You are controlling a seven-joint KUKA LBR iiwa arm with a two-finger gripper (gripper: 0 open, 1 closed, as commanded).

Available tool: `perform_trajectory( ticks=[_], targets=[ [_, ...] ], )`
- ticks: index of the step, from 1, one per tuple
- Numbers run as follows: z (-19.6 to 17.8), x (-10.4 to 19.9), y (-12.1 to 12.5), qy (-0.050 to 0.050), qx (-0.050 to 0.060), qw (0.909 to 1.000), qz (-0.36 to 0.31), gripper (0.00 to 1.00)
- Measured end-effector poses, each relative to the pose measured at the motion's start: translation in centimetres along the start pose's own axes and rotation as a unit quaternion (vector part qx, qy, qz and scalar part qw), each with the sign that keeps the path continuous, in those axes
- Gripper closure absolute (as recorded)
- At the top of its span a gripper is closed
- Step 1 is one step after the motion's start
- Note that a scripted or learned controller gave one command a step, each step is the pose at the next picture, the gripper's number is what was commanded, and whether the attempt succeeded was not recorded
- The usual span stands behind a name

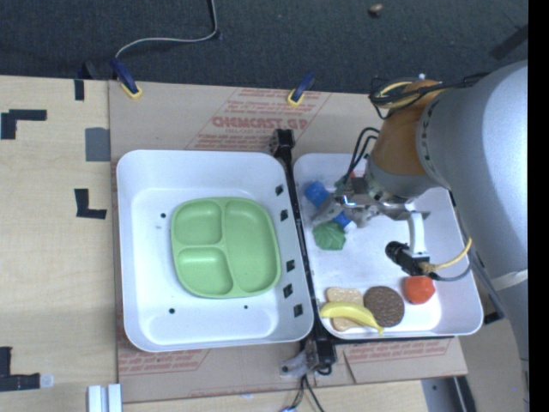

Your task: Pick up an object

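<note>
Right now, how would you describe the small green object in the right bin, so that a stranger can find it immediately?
Start at the right white bin, the one that the grey arm reaches into. Look at its upper left part, near the divider between the bins, just below the gripper. There lies a small dark green lump; the blue pieces beside it differ in colour, and the banana, cookie and red ball sit along the bottom edge.

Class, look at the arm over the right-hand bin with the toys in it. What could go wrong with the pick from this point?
1. The gripper sits where the blue toy and the green toy lie close together, so it may nudge or catch the wrong one.
2. Both toys lie near the bin's left wall; a finger could strike it.
3. The banana, cookie and cracker are bunched, which would make a later clean grasp harder.
</note>
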State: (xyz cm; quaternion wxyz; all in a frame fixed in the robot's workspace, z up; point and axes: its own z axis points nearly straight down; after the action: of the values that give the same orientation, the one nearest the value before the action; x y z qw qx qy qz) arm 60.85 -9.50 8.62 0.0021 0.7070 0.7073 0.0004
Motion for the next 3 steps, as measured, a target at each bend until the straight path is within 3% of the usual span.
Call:
perform_trajectory(
  ticks=[1, 2, 3],
  targets=[
    [-0.9, 0.0, -0.1, 0.0, 0.002, 1.0, 0.0, 1.0],
    [-1.0, 0.0, 0.0, 0.0, 0.0, 1.0, 0.0, 0.0],
    [0.0, -0.3, -1.5, 0.0, -0.001, 1.0, -0.001, 0.0]
  ],
)
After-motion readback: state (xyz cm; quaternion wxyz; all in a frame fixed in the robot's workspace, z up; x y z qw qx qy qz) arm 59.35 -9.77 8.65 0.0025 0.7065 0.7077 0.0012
